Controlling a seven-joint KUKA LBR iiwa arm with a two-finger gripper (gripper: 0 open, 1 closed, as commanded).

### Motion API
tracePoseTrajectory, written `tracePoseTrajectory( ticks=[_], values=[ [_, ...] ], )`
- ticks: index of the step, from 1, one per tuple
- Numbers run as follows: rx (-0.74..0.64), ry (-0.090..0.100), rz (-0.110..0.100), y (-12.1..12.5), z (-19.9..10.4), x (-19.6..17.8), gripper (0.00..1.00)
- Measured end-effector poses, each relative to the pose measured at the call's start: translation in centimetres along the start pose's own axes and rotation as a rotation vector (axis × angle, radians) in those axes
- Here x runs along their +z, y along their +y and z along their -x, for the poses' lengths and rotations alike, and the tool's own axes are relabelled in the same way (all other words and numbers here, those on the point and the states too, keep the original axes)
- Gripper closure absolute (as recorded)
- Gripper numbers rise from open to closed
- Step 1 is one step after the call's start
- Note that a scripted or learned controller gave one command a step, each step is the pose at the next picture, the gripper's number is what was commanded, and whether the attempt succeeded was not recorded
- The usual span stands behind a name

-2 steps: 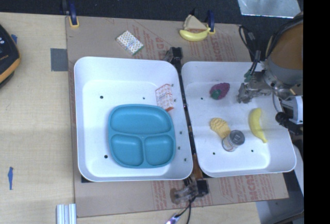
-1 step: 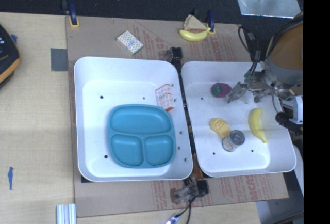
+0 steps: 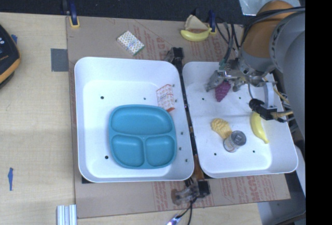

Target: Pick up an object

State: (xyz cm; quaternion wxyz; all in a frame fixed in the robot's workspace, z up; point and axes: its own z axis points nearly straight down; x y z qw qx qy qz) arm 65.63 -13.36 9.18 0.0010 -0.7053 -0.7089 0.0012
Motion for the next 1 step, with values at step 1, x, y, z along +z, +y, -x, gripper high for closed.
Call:
tracePoseTrajectory(
  ticks=[1],
  values=[
    [-0.004, 0.000, -0.002, 0.01, 0.06, -1.06, 1.00]
  ],
)
